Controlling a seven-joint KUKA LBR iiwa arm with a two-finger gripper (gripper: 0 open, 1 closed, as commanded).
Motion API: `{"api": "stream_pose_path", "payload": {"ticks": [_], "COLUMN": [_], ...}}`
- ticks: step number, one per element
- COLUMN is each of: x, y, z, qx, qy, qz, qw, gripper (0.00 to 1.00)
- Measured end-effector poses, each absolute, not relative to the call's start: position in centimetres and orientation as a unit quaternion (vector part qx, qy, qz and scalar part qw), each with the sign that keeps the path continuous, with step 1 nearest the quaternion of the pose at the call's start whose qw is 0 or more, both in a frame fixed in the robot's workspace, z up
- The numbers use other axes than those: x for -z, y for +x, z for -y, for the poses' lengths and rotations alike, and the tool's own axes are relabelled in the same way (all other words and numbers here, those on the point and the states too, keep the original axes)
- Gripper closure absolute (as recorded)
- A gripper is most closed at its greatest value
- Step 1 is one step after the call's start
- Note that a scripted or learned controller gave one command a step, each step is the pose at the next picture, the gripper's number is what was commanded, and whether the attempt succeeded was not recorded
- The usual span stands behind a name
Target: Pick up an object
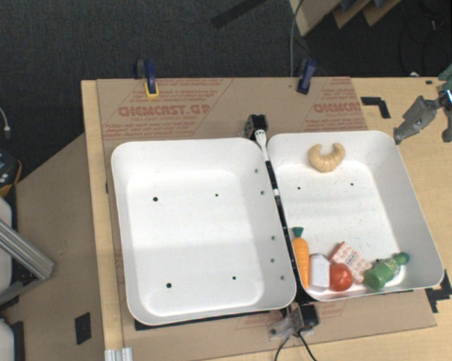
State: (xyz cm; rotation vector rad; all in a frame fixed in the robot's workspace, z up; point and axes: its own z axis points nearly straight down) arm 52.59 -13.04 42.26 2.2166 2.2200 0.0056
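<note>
Two shallow white plastic bins sat side by side on a brown cardboard-covered bench, seen from above at a slant. The robot's grey two-finger gripper hung at the right edge of the scene, beyond the far right corner of the right-hand bin and above the bench rather than the bin; its two fingers pointed down and to the left, slightly parted, with nothing between them. All the objects lay in the right-hand bin. A pale tan croissant-shaped pastry rested alone near the bin's far wall, well apart from the rest. Along the near wall a cluster had gathered: an orange toy carrot with a green top lay against the left wall, a small white block just beside it, then a red tomato-like toy, a red-and-white patterned packet just behind it, and a green plastic bottle lying on its side toward the near right corner. The left-hand bin showed its white floor, marked by a few small dark holes. Two blue clamps gripped the bench's far edge.
</note>
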Motion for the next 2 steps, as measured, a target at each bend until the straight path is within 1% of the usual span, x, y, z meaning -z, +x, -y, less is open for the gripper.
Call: {"api": "stream_pose_path", "payload": {"ticks": [1, 2], "x": [-46.0, -54.0], "y": [47.8, 48.0], "z": [8.4, -2.1], "qx": [-0.0016, -0.005], "qy": [0.705, 0.702], "qz": [-0.709, -0.712], "qw": [0.002, 0.003], "gripper": [0.0, 0.0]}}
